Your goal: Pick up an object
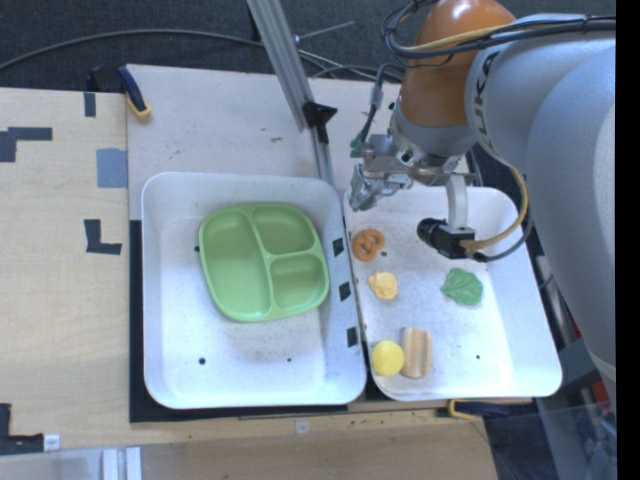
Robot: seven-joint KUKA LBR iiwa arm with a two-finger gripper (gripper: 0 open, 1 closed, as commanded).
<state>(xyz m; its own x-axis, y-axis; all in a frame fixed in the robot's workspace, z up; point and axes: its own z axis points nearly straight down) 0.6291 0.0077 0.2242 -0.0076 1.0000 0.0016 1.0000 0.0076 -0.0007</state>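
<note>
My gripper (362,198) hangs over the far left corner of the right bin (520,368), a little above and to the left of an orange pretzel-shaped piece (368,244). Below that piece lie a small yellow-orange lump (383,286), a yellow ball (387,357) and a tan cylinder (416,352) standing next to the ball. A green leafy item (462,286) lies to the right. Nothing shows between the fingers.
The left bin (170,368) holds a green divided plate (265,260). A metal post (285,48) slants down to the wall between the bins. A black fitting with a yellow cable (447,236) hangs from the wrist above the right bin.
</note>
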